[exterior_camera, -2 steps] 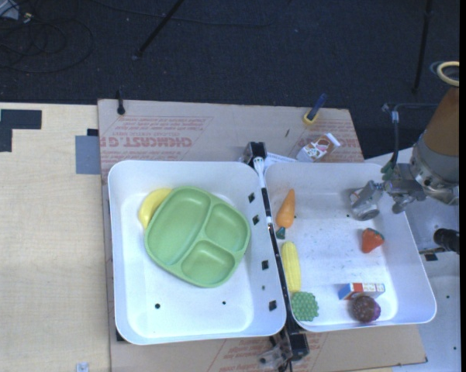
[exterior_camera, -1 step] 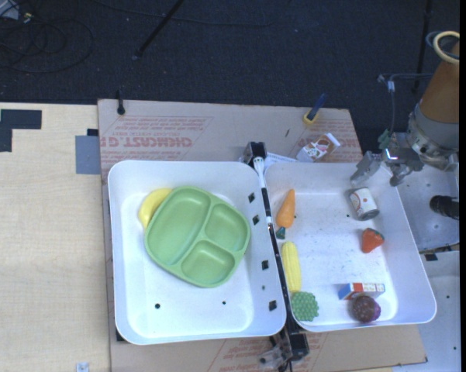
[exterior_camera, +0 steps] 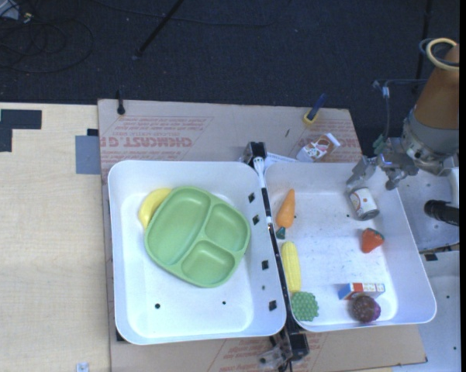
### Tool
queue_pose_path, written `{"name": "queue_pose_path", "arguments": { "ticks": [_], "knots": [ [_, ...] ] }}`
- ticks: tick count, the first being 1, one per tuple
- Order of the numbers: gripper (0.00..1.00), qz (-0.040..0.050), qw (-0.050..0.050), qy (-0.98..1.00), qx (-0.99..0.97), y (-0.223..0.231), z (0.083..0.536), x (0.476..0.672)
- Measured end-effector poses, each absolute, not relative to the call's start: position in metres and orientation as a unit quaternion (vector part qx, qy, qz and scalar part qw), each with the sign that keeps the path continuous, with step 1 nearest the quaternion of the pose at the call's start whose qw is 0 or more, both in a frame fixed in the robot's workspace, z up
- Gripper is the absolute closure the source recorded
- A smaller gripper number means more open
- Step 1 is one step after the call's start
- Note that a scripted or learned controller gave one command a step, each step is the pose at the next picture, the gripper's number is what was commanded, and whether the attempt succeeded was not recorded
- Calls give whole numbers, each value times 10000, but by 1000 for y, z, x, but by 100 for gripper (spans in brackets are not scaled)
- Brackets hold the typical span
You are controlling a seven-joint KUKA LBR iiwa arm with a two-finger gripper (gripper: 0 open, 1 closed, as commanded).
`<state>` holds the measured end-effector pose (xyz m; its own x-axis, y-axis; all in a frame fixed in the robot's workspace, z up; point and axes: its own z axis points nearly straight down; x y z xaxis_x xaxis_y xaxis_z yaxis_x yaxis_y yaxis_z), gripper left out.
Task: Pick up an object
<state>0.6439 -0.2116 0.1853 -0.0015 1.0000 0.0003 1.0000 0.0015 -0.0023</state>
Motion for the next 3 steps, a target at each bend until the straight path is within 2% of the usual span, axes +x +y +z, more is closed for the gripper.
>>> {"name": "queue_pose_path", "arguments": {
  "ticks": [1, 2, 3],
  "knots": [
    [0, 4, 5, -7082, -7060, -211, 88, 645],
    [100, 8, 10, -7085, -7057, -211, 98, 645],
    [100, 0, 6, -7076, -7066, -134, 88, 644]
  ]
}}
